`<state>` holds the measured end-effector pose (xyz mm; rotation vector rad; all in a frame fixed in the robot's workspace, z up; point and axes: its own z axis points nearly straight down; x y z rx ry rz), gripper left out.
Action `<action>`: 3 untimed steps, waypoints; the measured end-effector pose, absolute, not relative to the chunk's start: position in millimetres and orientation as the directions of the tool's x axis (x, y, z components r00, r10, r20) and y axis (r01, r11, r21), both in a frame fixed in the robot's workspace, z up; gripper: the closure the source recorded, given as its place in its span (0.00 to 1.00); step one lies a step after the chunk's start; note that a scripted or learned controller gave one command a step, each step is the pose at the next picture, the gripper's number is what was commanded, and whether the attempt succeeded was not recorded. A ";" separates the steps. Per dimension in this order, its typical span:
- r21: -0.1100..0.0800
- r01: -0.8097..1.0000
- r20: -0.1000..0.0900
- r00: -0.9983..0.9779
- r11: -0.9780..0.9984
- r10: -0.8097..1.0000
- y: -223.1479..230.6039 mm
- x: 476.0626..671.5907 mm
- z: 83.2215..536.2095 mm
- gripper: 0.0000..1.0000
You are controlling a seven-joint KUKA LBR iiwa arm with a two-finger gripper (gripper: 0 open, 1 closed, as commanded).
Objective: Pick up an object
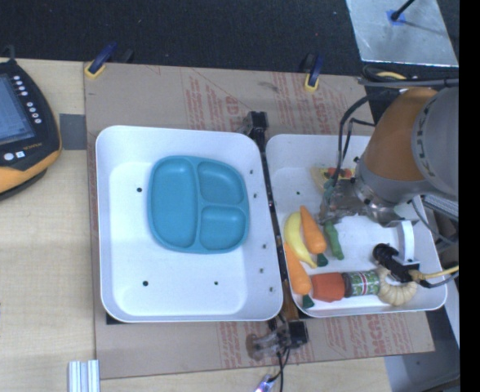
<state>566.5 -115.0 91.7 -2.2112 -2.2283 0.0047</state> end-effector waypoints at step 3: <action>-0.007 1.000 0.000 -0.008 0.008 1.000 -135.0 530.6 101.3 1.00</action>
